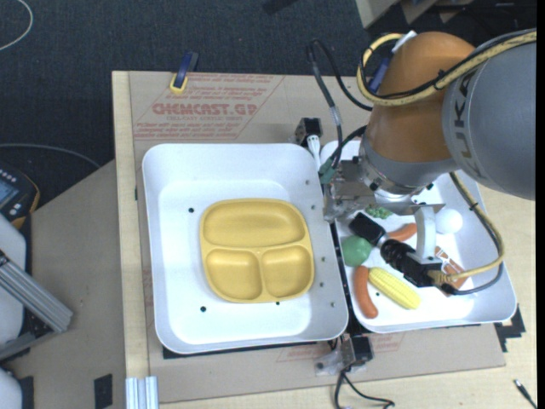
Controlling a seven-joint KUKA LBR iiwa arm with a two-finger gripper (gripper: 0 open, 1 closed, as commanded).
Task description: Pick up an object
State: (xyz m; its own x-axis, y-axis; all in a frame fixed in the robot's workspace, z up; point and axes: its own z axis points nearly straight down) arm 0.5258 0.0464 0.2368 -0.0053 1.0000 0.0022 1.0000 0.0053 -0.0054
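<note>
My gripper (372,214) hangs low over the right bin (498,301), near its left wall, under the orange wrist band. Just below it lies a green lumpy toy (356,250). A red sausage (364,291) and a yellow corn cob (394,288) lie side by side toward the bin's front. An orange-red piece (403,233) pokes out beside the gripper, and a white ball (449,221) rests to its right. The arm hides the back of the bin. Nothing shows as held.
The left bin (170,228) holds a yellow divided plate (255,249) in its middle. A small orange-and-white item (452,270) lies at the right of the right bin. Cables run along the divider between the bins.
</note>
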